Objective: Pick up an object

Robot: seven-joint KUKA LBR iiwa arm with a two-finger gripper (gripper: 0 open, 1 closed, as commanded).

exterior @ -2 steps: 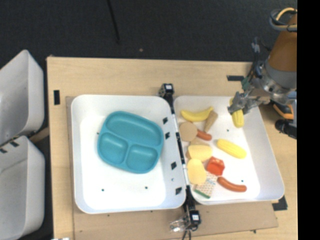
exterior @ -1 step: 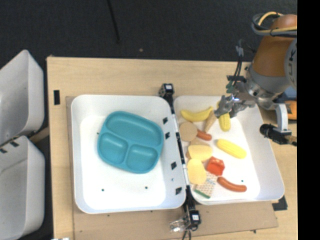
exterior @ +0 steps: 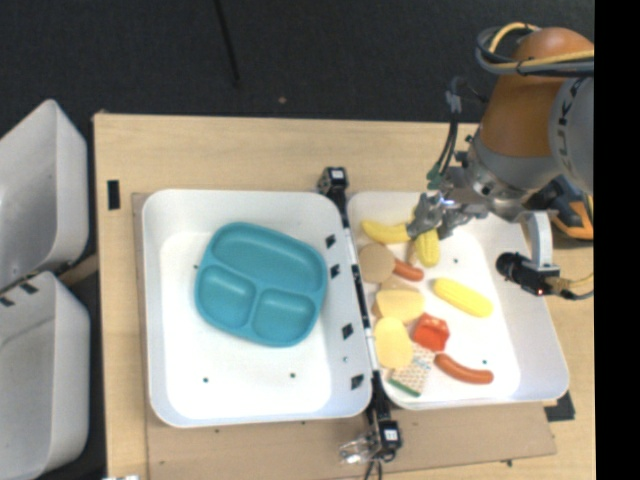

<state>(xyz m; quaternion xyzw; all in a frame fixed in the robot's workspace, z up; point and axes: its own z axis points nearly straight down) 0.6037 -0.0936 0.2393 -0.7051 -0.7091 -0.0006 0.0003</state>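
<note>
Toy food [exterior: 428,308] in right bin [exterior: 530,368]

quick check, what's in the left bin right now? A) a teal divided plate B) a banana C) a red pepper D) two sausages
A: the teal divided plate lies in the left bin, while the toy foods, such as the red pepper and the sausage, lie in the right bin.
</note>
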